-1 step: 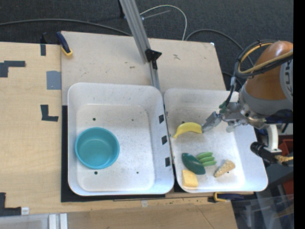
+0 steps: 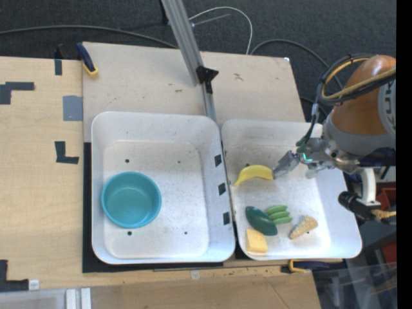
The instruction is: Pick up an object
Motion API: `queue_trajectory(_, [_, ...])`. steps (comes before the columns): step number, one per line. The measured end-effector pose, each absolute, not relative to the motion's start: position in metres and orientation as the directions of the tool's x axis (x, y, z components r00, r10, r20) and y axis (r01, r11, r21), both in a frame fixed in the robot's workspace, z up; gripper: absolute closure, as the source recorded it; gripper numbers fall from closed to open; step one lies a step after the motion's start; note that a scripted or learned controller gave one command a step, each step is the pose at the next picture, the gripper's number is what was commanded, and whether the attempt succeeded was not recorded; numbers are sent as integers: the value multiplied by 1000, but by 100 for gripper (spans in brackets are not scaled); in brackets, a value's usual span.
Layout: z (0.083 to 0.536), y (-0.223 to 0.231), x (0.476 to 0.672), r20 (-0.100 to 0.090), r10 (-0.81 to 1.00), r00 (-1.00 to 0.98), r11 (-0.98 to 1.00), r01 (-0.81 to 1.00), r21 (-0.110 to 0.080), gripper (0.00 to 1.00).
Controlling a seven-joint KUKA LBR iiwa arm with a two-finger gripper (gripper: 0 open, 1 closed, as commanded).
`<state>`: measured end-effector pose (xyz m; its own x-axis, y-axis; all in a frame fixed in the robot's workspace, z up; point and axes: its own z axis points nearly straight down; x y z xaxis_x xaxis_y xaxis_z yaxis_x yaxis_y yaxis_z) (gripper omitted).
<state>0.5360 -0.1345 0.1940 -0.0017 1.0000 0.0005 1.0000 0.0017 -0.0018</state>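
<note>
Just beside the fingers of the grey two-finger gripper lies one curved yellow plastic banana, in the right shallow white bin. Its long axis runs roughly left to right, ends drooping, its right tip toward the gripper. Whether the fingers are open or closed cannot be told. Nearer the front lie one dark green leaf-shaped toy, one light green pea pod, one yellow block and one tan bread-like piece. The left white bin holds one round teal bowl.
</note>
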Motion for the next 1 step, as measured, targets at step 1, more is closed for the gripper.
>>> queue_trajectory(1, [133, -130, 535, 1, 1000, -2, 2, 1000, -8, 0])
